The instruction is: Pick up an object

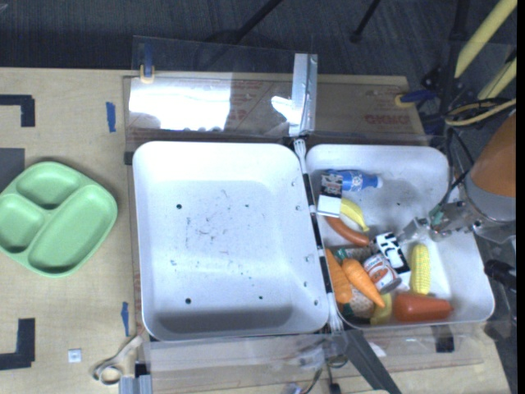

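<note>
Wooden bench [74, 97], right bin [426, 161] — yellow corn cob [420, 269], tool [422, 226] above it, grip state unclear.

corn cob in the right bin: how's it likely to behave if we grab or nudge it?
The corn cob looks like a rigid toy, so probably light and stiff. Its rounded, elongated shape suggests it may roll sideways if pushed. It lies close to the can and above the red sausage, so a nudge would likely shift those too.
</note>
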Controlling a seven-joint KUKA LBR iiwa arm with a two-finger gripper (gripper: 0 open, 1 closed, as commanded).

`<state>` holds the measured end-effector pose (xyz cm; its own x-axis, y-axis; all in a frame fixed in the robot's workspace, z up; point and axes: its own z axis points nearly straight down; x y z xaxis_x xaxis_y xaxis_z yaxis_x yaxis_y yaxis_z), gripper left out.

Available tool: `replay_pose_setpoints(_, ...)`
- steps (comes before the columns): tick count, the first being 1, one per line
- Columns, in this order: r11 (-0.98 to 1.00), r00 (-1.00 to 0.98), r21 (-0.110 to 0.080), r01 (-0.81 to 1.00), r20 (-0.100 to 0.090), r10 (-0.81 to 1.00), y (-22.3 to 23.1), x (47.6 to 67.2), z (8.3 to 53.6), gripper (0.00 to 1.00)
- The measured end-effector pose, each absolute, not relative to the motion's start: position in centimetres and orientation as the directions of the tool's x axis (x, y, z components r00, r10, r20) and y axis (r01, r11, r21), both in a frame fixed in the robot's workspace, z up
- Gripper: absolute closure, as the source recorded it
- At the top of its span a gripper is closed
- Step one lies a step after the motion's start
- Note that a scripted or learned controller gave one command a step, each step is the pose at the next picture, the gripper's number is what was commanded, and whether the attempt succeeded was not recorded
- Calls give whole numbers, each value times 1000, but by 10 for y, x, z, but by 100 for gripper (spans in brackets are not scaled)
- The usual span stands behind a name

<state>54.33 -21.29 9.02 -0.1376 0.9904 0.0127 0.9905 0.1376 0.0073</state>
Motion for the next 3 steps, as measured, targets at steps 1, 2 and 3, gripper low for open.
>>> replay_pose_setpoints(1, 137, -137, 13, 990, 1, 991, -216, 544, 99, 100)
replay_pose_setpoints(2, -20, 20, 1, 1000, 0, 1000, -158, 548, 160, 100)
replay_pose_setpoints(3, -20, 20, 1, 1000, 0, 1000, -158, 548, 160, 0)
